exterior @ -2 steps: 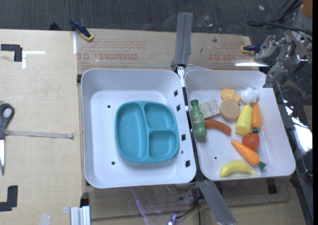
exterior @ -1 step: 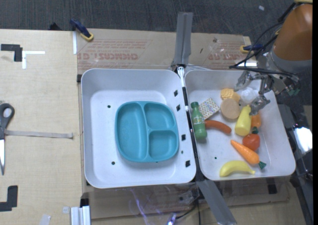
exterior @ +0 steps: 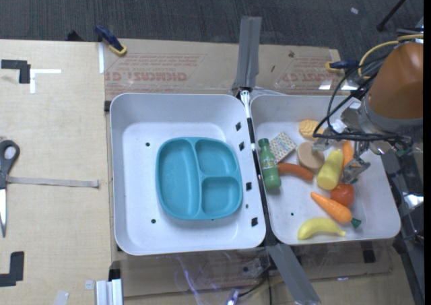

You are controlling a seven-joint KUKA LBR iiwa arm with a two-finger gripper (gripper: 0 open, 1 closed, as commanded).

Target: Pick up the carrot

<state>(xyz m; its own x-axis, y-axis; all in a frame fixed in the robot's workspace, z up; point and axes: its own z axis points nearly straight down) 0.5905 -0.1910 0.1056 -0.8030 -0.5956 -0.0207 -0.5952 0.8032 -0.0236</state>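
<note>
We log: carrot (exterior: 332,207) lying in right bin (exterior: 384,229), lower right | claw (exterior: 355,169) above it, opening indiscernible | grasp pending

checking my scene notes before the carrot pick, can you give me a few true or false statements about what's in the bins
1. The teal three-compartment plastic plate lies in the left white bin. True.
2. The orange carrot with a green stem end lies on the plate. False: it lies in the right white bin, just above the yellow toy banana.
3. The green bottle lies in the right bin near the divider. True.
4. The banana lies outside both bins. False: it is in the right bin, near its front edge.
</note>
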